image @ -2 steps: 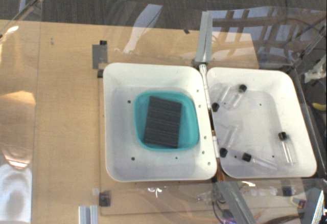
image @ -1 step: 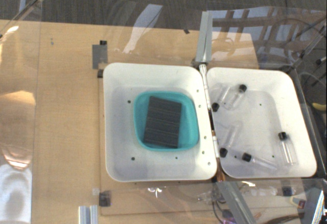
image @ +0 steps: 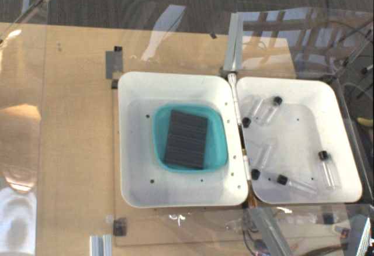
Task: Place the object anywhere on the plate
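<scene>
A teal plate (image: 217, 138) with rounded corners sits in the middle of the left white bin (image: 134, 155). A dark grey ribbed rectangular block (image: 186, 140) lies flat on the plate, its long side running front to back, slightly tilted. It fills most of the plate's floor.
The right white bin (image: 304, 132) holds several clear plastic vials with black caps, such as one near the back (image: 267, 110), one at the right (image: 328, 168) and one at the front (image: 295, 183). A metal divider (image: 233, 50) rises behind the gap between the bins.
</scene>
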{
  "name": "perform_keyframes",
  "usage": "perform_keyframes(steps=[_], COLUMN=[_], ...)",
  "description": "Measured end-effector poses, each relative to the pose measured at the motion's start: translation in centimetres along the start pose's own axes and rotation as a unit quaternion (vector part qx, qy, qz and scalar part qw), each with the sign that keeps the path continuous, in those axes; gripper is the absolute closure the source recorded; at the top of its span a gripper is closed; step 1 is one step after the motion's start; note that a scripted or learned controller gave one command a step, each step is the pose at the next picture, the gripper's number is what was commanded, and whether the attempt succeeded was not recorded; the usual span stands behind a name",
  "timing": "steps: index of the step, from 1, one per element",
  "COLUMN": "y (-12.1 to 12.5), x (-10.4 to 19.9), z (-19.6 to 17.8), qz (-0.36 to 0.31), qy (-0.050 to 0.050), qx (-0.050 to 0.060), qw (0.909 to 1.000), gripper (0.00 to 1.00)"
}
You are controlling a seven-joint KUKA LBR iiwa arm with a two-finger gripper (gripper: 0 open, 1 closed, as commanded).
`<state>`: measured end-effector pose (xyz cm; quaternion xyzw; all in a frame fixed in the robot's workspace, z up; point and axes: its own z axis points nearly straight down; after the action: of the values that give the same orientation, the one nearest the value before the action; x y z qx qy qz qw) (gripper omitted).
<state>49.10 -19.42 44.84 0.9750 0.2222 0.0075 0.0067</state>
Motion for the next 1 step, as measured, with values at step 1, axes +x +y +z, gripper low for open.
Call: perform_keyframes(steps=[1], y=[-5.40], x=[4.13], z=[16.99], qz=[-0.051], qy=[-0.004], qx=[0.008], qw=[0.9987], gripper=[1.00])
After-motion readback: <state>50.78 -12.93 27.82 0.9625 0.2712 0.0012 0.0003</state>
